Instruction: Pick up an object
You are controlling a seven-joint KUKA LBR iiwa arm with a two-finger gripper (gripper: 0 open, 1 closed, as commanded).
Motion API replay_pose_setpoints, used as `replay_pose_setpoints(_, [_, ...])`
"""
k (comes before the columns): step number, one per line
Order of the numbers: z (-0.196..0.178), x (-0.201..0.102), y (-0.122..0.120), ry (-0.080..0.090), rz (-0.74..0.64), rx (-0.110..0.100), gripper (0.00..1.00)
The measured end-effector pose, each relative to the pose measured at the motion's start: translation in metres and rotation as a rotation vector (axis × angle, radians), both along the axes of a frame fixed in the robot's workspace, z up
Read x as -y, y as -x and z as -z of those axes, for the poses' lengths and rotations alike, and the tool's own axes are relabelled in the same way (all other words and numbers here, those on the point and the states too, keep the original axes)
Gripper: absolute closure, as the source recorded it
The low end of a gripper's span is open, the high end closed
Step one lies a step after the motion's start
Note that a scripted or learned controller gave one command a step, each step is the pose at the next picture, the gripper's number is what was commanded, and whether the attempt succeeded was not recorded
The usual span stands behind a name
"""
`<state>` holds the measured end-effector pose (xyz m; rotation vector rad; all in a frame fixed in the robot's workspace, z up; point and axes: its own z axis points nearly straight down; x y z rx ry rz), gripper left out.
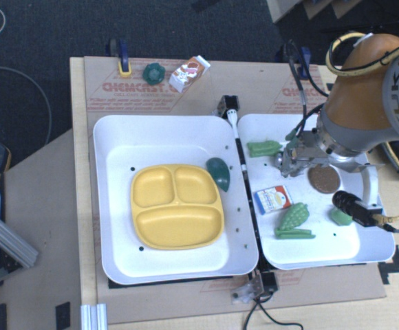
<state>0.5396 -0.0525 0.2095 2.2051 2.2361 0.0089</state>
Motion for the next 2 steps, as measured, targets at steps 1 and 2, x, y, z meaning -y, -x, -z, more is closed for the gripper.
replay_pose_setpoints(1, [-0.135,-0.015,0.061,0.002,0.01,0.006,1.0])
replay_pose_setpoints(2, [-0.061,-0.048,0.061,0.002,0.011,-0.013,1.0])
